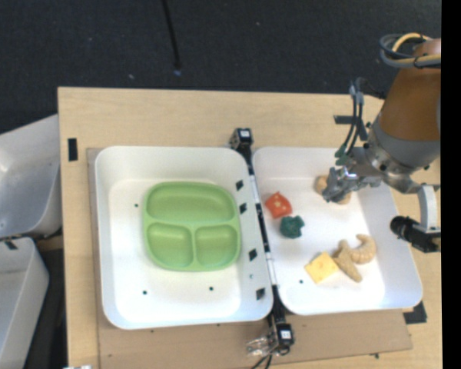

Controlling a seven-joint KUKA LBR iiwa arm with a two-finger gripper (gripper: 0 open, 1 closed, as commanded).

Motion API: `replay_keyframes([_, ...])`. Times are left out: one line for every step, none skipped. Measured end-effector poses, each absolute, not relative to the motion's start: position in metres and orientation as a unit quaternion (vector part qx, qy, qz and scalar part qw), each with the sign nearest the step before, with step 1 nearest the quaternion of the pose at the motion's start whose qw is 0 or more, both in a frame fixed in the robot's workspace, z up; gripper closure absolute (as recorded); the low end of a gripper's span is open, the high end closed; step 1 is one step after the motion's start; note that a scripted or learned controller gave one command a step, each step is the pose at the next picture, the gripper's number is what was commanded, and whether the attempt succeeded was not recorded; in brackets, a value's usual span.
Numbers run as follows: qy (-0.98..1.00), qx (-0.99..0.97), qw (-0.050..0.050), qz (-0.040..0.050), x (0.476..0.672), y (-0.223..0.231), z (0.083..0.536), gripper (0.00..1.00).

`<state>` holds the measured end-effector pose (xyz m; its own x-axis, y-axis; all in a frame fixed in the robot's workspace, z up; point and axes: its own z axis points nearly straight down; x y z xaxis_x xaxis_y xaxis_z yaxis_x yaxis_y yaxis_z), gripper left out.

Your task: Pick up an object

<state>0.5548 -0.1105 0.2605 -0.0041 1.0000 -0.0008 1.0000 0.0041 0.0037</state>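
Note:
In the right bin [384,287] lie several small toys: a red piece [277,204], a dark green piece [292,226], a yellow wedge [320,268] and a tan croissant shape [356,256]. A small tan piece [321,183] rests near the bin's back. My gripper [338,187] hangs low right beside that tan piece, on its right, partly covering it. I see nothing lifted off the bin floor.
The left bin [123,290] holds a green divided plate [190,225]. A black-clipped divider [255,221] separates the two bins. The arm's grey body and orange band [407,121] loom over the right bin's back right corner.

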Motion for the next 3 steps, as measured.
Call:
replay_keyframes([0.709,0.705,-0.001,-0.0001,0.538,-0.060,0.252,1.00])
replay_keyframes([0.709,0.705,0.000,0.0001,0.537,-0.014,0.243,1.00])
replay_keyframes([0.710,0.705,-0.001,0.0001,0.530,0.028,0.246,1.00])
